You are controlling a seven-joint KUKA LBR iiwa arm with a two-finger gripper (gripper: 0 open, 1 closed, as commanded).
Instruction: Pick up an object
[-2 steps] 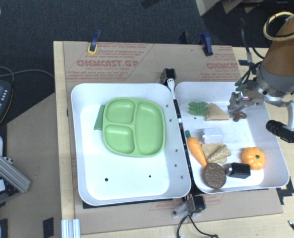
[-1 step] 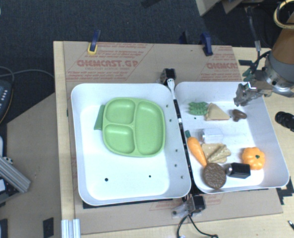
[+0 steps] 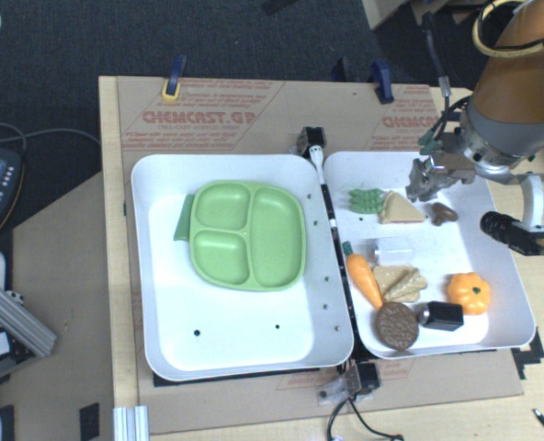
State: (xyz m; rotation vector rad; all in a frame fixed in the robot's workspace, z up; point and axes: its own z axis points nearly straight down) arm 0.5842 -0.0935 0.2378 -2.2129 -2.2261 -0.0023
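Pincer: the pincer (image 3: 425, 180) hangs low over the right bin (image 3: 515, 288), at about 1 o'clock of that bin's floor. The metal parts blur together against the white, so open or closed cannot be told. Nothing is seen between them.

Arm: grey wrist with orange band (image 3: 520, 72) enters from 2 o'clock of the view.

Progress: judged as not yet done. No item is lifted; everything in the right bin appears to rest on its floor. The approach looks made; the grasp and the lift are left.

Nearest candidate: a tan wedge (image 3: 402, 210), like a bread slice, lies just beside the pincer at its 7 o'clock. Whether they touch cannot be told.

Second candidate: a small brown piece (image 3: 444, 213) sits close below the pincer, at its 5 o'clock.

Green item: a leafy green piece (image 3: 366, 199) lies against the wedge, at 8 o'clock of the pincer and farther off.

Other contents, all well apart toward 6 o'clock: a pale clear block (image 3: 393, 251); an orange carrot (image 3: 365, 280); tan crackers (image 3: 402, 284); a brown round cookie (image 3: 397, 325); a black block (image 3: 444, 315); an orange pumpkin (image 3: 469, 292).

Left bin: the left bin (image 3: 162, 320) holds a green divided plate (image 3: 249, 235), far off at 9 o'clock of the pincer.

Counter: the counter (image 3: 125, 118) is brown board with two clamps on its far edge.

Judgement: the wedge or the brown piece looks the likely target, being nearest.
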